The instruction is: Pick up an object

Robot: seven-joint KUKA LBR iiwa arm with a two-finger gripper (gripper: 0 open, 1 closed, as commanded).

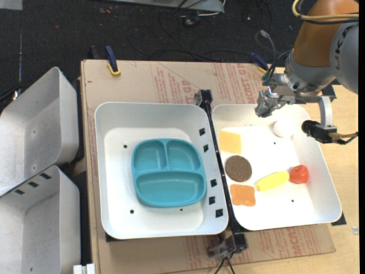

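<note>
White ball (282,128) in right bin (319,210), just beside hand (264,108).

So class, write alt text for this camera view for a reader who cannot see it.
A robot arm's gripper hovers at the far edge of the right bin, which holds a white ball, yellow slice, brown disc, yellow piece, red piece and orange piece. The left bin holds a blue divided plate.

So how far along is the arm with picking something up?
Nothing looks picked yet. The gripper hovers at the right bin's far edge, near a white ball. The yellow slice, brown disc, orange piece, yellow piece and red piece all lie in the bin.
</note>
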